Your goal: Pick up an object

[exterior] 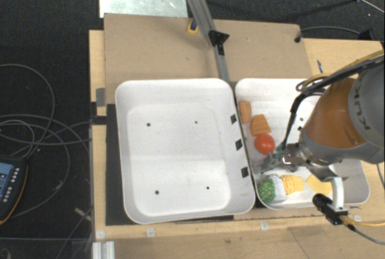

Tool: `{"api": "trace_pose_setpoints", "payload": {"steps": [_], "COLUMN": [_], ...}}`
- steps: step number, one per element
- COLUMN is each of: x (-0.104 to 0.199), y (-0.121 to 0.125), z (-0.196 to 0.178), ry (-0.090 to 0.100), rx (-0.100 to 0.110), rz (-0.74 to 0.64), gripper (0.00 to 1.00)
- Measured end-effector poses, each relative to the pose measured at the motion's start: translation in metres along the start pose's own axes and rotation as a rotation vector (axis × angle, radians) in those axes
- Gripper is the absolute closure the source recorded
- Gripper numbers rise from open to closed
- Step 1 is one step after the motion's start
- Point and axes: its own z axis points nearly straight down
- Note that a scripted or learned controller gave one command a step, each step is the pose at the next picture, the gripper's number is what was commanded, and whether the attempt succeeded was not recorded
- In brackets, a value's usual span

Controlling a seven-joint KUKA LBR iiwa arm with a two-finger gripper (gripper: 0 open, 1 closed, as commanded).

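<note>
Right white plastic bin (252,90), food items near metal two-finger gripper (272,161).
Gripper grasp: cannot tell. Round red tomato (264,143) just above; orange oblong piece (245,111) beyond, long axis up-down; yellow corn cob (293,183) below.

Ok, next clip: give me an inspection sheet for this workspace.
Surface: bench bearing two white bins, left bin and right bin.
Job's things: in the right bin, red tomato, orange piece, slim orange piece, green piece, yellow corn.
Clutter: nothing seen.
Grippers: gripper low in the right bin beside the tomato; fingers unclear.
Cables: black cables on the floor.
Surroundings: dark carpet, handheld pendant.
</note>
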Motion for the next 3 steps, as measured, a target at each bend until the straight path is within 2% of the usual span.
{"api": "trace_pose_setpoints", "payload": {"steps": [1,3], "x": [-0.001,0.001], "y": [0.002,0.024], "z": [-0.013,-0.129], "ry": [-0.001,-0.003], "rx": [-0.007,-0.013], "rz": [0.001,-0.005], "gripper": [1.00,1.00]}}
